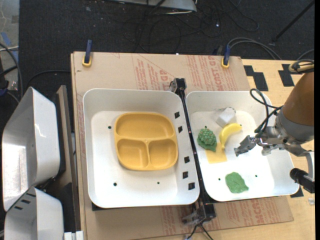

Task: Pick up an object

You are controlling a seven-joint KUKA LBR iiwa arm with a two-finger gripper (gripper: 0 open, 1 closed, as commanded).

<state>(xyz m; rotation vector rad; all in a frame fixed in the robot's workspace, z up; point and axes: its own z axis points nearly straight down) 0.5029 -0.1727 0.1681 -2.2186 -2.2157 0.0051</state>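
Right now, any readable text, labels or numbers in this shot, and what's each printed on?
Red printing on the cardboard sheet under the bins, repeated, upside down or at a slant: blurred, not readable for certain.
Red printing on the cardboard's front edge: too blurred to read.
Bins, yellow tray, toys, gripper: no text seen.

2 shallow white bins are set side by side on a brown cardboard sheet (150, 66). The left bin (95, 134) is occupied by a yellow tray (146, 140) with 3 compartments. 2 clamps (88, 54) are seen at the far edge of the sheet. Black cables (220, 14) are strewn over the dark floor beyond.
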